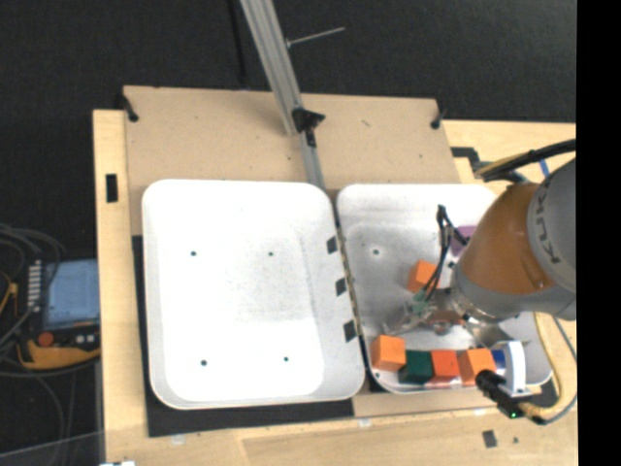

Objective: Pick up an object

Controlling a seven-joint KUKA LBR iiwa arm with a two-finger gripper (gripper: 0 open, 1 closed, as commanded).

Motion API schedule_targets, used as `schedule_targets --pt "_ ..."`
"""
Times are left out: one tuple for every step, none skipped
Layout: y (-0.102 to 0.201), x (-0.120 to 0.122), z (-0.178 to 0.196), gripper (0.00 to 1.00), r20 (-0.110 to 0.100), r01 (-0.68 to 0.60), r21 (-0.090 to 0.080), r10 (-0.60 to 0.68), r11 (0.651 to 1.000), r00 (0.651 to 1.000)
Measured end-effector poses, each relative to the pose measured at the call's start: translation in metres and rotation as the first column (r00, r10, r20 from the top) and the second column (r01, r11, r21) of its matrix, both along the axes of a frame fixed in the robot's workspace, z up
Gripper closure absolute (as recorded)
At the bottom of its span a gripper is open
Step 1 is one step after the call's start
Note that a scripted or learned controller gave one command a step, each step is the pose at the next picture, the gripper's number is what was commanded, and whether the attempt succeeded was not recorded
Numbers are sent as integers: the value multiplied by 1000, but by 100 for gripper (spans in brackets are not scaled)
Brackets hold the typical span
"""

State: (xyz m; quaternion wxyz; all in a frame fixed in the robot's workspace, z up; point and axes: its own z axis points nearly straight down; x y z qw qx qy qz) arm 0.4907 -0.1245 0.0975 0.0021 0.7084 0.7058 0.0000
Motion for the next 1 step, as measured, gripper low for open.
schedule_targets --pt "0 1 12 100 5 11 1 -11 1000 1000"
